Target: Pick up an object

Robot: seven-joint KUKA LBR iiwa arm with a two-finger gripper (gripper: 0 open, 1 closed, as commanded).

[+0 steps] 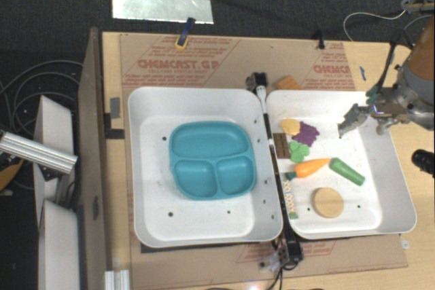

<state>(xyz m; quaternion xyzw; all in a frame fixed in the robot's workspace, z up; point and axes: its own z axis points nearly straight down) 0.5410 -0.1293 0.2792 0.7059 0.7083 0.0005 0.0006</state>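
Toys: a small pile of play food lies in the right bin (380,214), and any one of them can be the thing to pick up.
Bench: the brown board (204,61) holds two white bins side by side.
Left bin: the left bin (153,214) holds a blue plate.
Blue plate: the blue plate (212,158) has three little rooms and sits in the middle of its bin.
Arm: the grey arm (418,81) comes in from the right, over the top right corner of the right bin.
Pincer: the pincer (351,120) hangs above bare white floor near the top of the right bin. I cannot tell if it is apart or together, and I see no toy in it.
Carrot: the orange carrot (312,168) lies flat, touching the green stick.
Green stick: the green stick (347,171) lies slanted, below the pincer.
Round cookie: the tan cookie (327,202) lies alone near the bottom, well apart from the pincer.
Purple grapes: the purple grapes (307,133) sit to the left of the pincer, close by, next to a yellow bit (290,126).
Where the toys are: all of them are lower in the picture or more to the left than the pincer.
How to do it well: I think the pincer should pick a toy with room around it, like the cookie, go right over its middle, then come straight down.
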